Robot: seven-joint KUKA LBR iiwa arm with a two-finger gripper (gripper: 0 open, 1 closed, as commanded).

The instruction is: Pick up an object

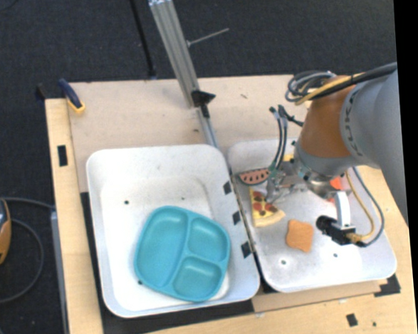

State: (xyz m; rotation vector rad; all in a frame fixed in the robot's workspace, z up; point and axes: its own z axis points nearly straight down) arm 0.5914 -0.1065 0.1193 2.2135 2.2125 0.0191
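My gripper hangs low in the right-hand white shallow plastic bin, in the centre-right of the frame, its tip just above a small toy pizza slice with red and yellow topping that lies near the bin's left wall. I cannot tell from this slanted look how wide my gripper stands (the wrist and its cables crowd that spot), and nothing is visibly caught in it. Just above the slice, toward the upper part of the bin, lies a reddish-brown oblong toy, and to the lower right of the slice sits an orange, roughly square foam-like block, a little apart from both. The turquoise three-compartment plastic plate rests in the left white bin, lower centre of the frame, well away from me. To do this pick well, I judge I should settle on the pizza slice, centre over it, keep clear of the bin wall beside it, descend until I straddle its flat body, then close firmly before lifting straight up. I can read no brand, label or writing anywhere.
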